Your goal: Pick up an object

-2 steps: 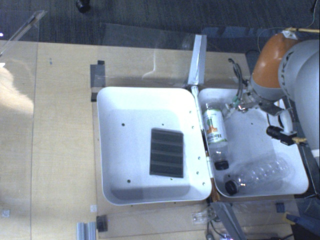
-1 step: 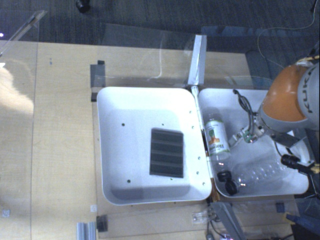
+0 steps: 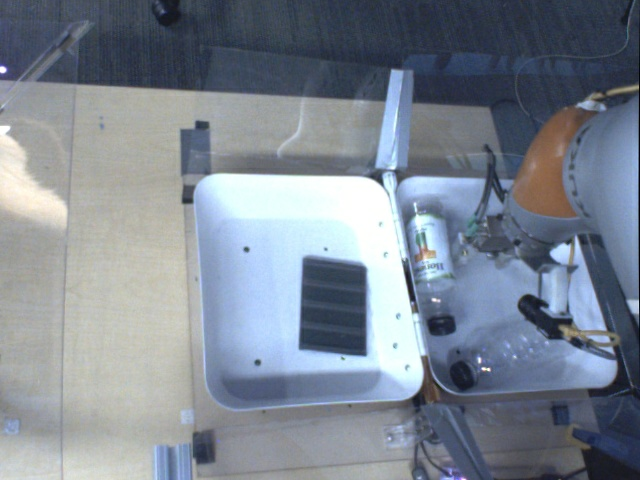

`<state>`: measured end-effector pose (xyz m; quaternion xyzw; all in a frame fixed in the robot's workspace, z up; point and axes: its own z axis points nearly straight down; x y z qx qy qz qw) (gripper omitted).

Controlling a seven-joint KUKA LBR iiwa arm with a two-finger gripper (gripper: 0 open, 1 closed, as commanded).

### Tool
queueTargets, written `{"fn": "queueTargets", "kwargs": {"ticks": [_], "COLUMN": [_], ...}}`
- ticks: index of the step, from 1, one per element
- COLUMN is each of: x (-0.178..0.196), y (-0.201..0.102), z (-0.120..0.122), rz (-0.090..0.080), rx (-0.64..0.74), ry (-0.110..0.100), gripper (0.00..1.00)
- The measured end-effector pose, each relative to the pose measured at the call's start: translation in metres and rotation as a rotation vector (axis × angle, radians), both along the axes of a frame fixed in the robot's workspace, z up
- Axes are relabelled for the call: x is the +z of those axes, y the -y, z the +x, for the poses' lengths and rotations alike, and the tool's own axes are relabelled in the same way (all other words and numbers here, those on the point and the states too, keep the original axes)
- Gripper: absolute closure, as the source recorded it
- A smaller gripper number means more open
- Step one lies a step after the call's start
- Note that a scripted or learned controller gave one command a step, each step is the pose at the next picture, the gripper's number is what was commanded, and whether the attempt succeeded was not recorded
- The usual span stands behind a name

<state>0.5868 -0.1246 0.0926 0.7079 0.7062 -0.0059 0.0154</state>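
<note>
Camera view: as we look down on the bench, the arm leans in from the right over the right bin.
Room: the left bin gives us wide bare floor around one dark ribbed block.
Edges: the right bin is crowded, with the bottle near its left wall.
Bottle: a clear bottle with an orange-and-green label, lying down, black cap toward us.
Neighbour: a second clear bottle lies along the near rim.
Gripper: the gripper hangs just right of the labelled bottle; we cannot tell how its jaws stand.
</note>
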Motion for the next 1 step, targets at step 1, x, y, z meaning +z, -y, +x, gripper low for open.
{"fn": "queueTargets", "kwargs": {"ticks": [1], "x": [0.0596], "y": [0.0535], "z": [-0.0228], "rz": [0.027], "rx": [0.038], "ry": [-0.006], "gripper": [0.0]}}
